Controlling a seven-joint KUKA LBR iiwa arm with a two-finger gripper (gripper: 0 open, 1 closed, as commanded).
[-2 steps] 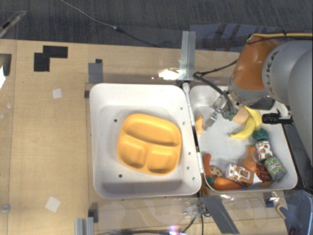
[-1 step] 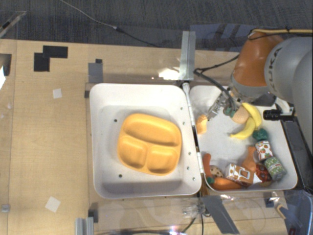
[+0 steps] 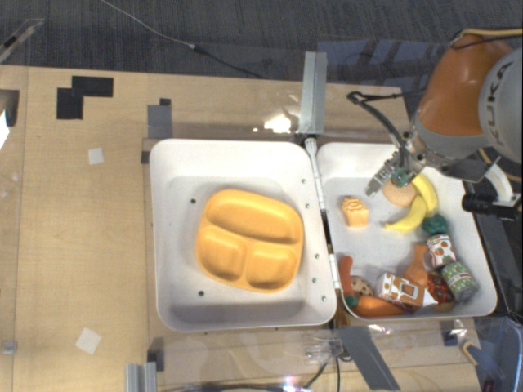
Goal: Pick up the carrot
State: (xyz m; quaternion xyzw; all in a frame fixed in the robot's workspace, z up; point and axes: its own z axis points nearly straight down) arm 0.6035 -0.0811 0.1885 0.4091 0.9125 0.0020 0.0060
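The gripper hangs over the right bin, near the banana; I cannot tell its state. The carrot lies at the front edge.

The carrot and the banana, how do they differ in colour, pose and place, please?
The carrot is orange; the banana is yellow. The carrot lies nearly level along the bin's near edge; the banana curves at a slant, farther back. The carrot is crowded by cartons; the banana sits beside the gripper. Both lie in the right bin.
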